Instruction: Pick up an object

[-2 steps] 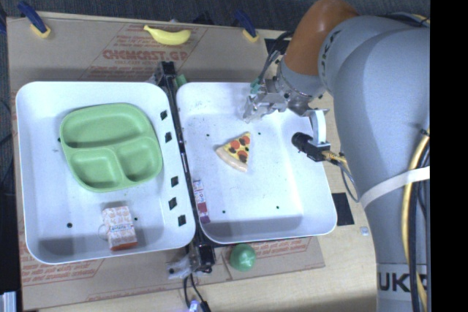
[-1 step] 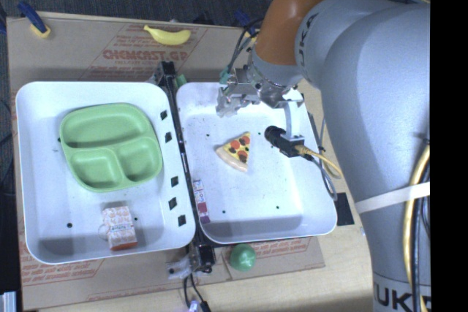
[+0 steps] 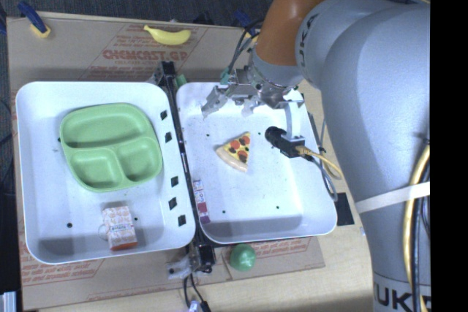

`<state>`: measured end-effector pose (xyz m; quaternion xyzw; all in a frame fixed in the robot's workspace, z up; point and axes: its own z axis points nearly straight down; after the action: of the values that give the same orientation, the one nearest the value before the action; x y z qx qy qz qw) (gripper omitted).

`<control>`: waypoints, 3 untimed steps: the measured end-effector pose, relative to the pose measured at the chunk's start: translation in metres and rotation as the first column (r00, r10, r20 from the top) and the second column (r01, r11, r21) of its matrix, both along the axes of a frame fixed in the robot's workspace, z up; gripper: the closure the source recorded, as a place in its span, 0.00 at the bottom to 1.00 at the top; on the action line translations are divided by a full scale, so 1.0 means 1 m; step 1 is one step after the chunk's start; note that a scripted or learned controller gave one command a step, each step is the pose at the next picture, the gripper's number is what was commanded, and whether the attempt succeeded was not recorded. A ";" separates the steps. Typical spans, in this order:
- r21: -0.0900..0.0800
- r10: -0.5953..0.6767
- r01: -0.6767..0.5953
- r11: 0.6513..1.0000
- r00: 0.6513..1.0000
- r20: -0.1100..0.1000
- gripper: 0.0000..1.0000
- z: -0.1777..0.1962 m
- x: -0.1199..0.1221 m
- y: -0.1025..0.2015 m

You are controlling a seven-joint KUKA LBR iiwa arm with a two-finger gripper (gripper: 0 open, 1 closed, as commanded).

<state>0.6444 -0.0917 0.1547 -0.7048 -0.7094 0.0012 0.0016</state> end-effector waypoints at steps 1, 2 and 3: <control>0.000 0.000 0.000 1.000 1.000 0.005 0.00 0.109 -0.031 0.055; -0.001 -0.002 0.002 1.000 1.000 -0.001 0.00 0.036 -0.077 0.067; -0.002 -0.003 0.003 1.000 1.000 0.003 0.00 0.087 -0.052 -0.006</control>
<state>0.5924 -0.0977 0.2414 -0.7060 -0.7082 0.0008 -0.0002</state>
